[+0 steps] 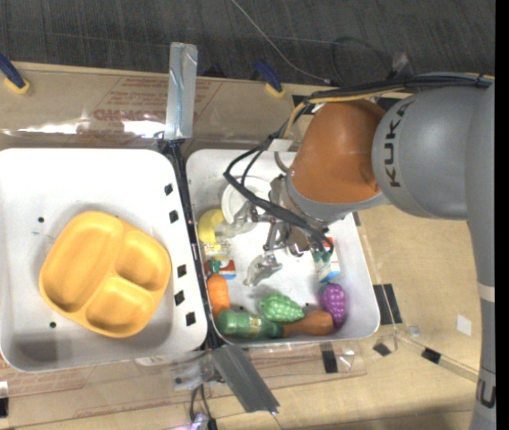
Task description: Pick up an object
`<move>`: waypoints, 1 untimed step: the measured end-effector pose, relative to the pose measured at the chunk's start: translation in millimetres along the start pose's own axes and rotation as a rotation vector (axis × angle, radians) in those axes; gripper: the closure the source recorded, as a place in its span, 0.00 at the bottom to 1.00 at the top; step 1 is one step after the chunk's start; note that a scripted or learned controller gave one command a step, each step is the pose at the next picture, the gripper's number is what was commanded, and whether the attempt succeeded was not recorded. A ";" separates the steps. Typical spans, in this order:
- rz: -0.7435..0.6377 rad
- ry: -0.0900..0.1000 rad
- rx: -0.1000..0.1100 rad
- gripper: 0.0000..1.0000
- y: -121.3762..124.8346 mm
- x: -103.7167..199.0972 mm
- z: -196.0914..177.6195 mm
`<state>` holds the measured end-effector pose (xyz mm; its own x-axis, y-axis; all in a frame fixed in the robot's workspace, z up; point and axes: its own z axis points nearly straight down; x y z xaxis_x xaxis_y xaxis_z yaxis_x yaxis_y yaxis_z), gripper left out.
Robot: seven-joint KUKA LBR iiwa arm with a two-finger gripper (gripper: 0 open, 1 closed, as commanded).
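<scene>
You've got two white bins point(4, 240) on the bench, one yellow tray point(104, 272) in the left one. In the right bin you can count one carrot point(219, 292), one purple grape bunch point(332, 301), one green grape bunch point(280, 309), one lemon point(210, 227).

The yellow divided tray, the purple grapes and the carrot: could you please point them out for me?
Yellow divided tray point(104, 272): camera view, on the ridge where its compartments meet.
Purple grapes point(333, 301): camera view, middle of the bunch.
Carrot point(219, 294): camera view, on its orange body.
</scene>
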<state>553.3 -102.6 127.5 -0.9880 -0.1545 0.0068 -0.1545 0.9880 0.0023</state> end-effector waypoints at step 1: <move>0.030 -0.021 0.006 0.00 0.6 -1.5 28.0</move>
<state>554.5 -101.7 99.5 -0.9921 -0.1247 -0.0140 -0.1247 0.9922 -0.0036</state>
